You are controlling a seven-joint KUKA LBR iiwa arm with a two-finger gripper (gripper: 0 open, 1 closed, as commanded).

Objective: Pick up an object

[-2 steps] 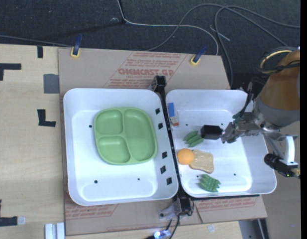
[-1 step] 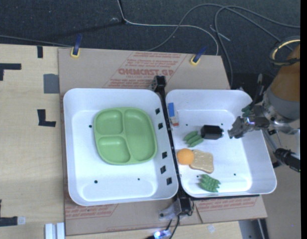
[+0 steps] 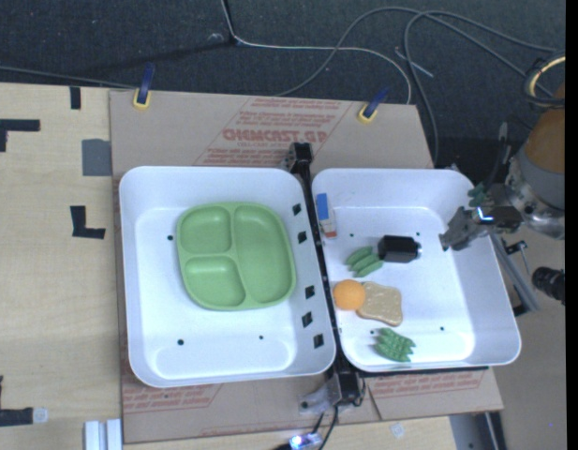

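Camera view, looking down on the desk: two white bins side by side. Left bin (image 3: 139,279) carries a green divided plate (image 3: 236,255) near its middle. Right bin (image 3: 485,317) carries the candidates for the pick: black block (image 3: 398,248) near its centre, green pod-like piece (image 3: 364,261) just beside it, orange ball (image 3: 348,295) touching a tan bread slice (image 3: 381,302), leafy green piece (image 3: 393,345) toward the near edge, small red-and-white item (image 3: 325,219) against the wall shared with the left bin. Gripper (image 3: 462,228) sits over the right bin's right edge, apart from every object, nothing between the jaws; whether they are spread or pressed together, cannot tell at this angle. Judgement: task barely begun, since no object is lifted and all lie flat on the bin floor. Approach, descent, closing and lift all remain. Black block lies nearest the gripper, compact and boxy, likely the easiest grasp.
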